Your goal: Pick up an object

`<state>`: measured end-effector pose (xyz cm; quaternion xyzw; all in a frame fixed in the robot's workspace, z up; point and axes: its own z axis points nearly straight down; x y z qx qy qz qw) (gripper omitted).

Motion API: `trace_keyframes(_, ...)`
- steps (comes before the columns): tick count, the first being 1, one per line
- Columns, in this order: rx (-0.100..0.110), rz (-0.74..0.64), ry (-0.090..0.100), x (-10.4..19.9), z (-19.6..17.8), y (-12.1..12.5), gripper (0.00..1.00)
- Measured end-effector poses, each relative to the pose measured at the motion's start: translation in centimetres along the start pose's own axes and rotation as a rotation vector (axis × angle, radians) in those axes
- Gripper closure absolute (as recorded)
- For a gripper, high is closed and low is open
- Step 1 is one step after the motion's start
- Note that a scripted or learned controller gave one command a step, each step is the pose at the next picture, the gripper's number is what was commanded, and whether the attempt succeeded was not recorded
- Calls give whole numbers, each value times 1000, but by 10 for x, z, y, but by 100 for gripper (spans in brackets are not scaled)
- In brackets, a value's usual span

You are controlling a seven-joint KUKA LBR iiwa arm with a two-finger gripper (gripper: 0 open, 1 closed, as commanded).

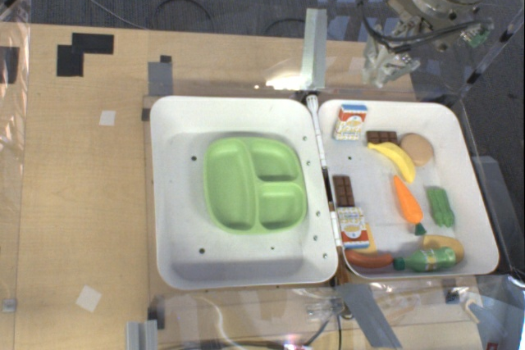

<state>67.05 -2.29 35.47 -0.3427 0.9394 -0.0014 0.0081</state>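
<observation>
The green tray (254, 194) sits alone in the left bin (164, 201). The right bin (467, 152) holds every item, the banana (397, 161) and carrot (408, 201) among them. Nothing looks picked; the jaws (385, 65) hover beyond its far rim, and I can't tell their state.

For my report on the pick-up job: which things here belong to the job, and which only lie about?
Belong to the job:
pincer; right bin holding banana, carrot, green bottle, sausage, milk carton, chocolate bar.

Only lying about:
left bin, green divided plate, black tape marks.
</observation>
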Motion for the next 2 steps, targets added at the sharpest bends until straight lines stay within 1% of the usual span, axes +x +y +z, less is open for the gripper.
trace_keyframes(1, 5, 0, -9, -2, -13, -1, 100)
trace_keyframes(2, -5, -265, 8, 99, 47, 36, 100)
